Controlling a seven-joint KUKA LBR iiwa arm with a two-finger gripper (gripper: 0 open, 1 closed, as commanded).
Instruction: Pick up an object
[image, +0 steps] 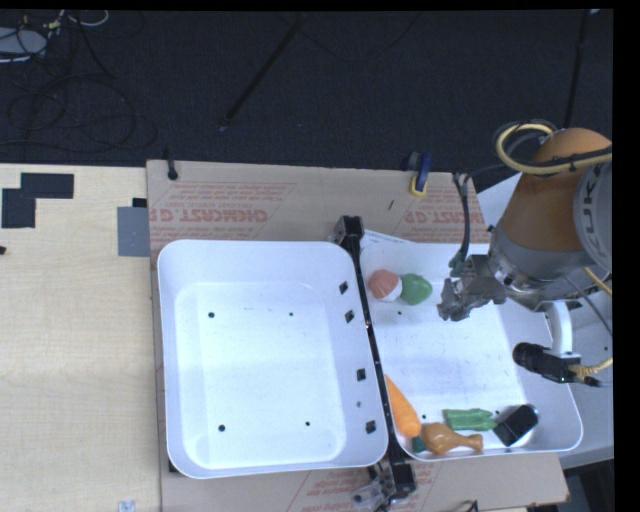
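The right bin (470, 370) holds several small objects. A pink and white ball-like piece (384, 285) and a green round piece (416, 289) lie side by side near its back left corner. An orange carrot (401, 405), a tan drumstick-shaped toy (448, 438), a green flat piece (468, 418) and a black block (516, 424) sit along its front edge. My gripper (455, 303) hangs over the back of the right bin, just right of the green piece, with nothing visibly between its fingers.
The left bin (260, 355) lies beside the right one, a black divider (365, 340) between them. Both rest on a cardboard sheet (260, 200). A black handle-like part (545, 362) juts over the right bin's right side.
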